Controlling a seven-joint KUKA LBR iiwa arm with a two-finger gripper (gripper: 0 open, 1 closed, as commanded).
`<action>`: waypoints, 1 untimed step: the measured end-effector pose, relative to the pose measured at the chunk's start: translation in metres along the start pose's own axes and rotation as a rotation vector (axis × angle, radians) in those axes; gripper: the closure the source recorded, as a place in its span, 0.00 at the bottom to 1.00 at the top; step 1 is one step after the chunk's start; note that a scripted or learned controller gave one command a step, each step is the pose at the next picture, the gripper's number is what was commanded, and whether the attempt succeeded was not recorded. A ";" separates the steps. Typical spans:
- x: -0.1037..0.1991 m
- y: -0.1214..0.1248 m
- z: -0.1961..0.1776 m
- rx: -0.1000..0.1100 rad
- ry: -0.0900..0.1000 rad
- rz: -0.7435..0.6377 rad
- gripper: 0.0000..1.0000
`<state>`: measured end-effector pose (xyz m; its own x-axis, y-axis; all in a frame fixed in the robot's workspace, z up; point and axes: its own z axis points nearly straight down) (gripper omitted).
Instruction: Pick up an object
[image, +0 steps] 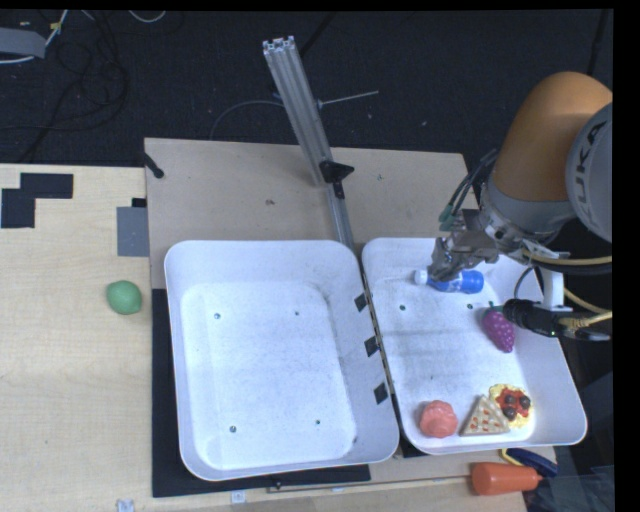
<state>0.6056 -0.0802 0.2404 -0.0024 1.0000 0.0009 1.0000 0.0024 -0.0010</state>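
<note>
1. The gripper (455, 262) hangs at the upper right of the frame, over the right bin (440, 345), directly above a blue and white bottle (455, 281); whether it grips the bottle cannot be told.
2. The bottle lies on its side near the bin's top rim, so it may roll or slip away from an off-centre pinch.
3. Lower right sit a purple piece (499, 329), a red lump (437, 418) and a pizza slice (497, 410).
4. The wrist hides the contact point.
</note>
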 end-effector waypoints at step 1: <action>0.046 -0.021 -0.008 -0.002 0.000 0.000 1.00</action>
<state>0.5843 -0.0338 0.2486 -0.0028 1.0000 0.0007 1.0000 0.0028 0.0006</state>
